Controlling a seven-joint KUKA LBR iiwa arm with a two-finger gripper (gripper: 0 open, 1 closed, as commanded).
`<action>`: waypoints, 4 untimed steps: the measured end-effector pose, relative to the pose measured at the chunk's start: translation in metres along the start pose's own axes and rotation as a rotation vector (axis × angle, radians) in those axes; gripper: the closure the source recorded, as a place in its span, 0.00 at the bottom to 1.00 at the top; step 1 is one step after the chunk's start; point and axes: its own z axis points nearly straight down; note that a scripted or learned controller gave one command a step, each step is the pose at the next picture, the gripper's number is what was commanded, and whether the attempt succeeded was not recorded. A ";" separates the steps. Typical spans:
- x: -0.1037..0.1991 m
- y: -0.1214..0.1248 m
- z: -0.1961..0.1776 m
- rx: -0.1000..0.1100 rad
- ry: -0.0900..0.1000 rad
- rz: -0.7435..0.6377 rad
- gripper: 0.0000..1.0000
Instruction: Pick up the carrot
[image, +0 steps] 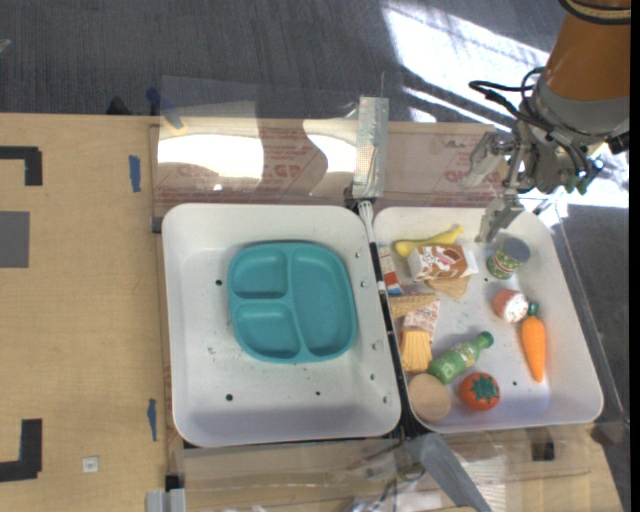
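While my gripper (497, 222) hangs over the far edge of the right bin (572, 405), I cannot tell its state. It holds nothing I can see, since the carrot (534, 346) lies nearer, beside the bin's right wall.

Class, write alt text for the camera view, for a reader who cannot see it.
The carrot lies near the right edge of the right white bin, among toy foods including a tomato, a green bottle and corn. The gripper hangs over that bin's far edge. The left bin holds a teal divided plate.
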 end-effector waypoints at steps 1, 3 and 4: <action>0.067 -0.045 0.102 -0.001 0.011 -0.048 0.00; 0.173 -0.100 0.192 0.001 -0.006 0.445 0.00; 0.169 -0.101 0.179 0.003 -0.017 0.443 1.00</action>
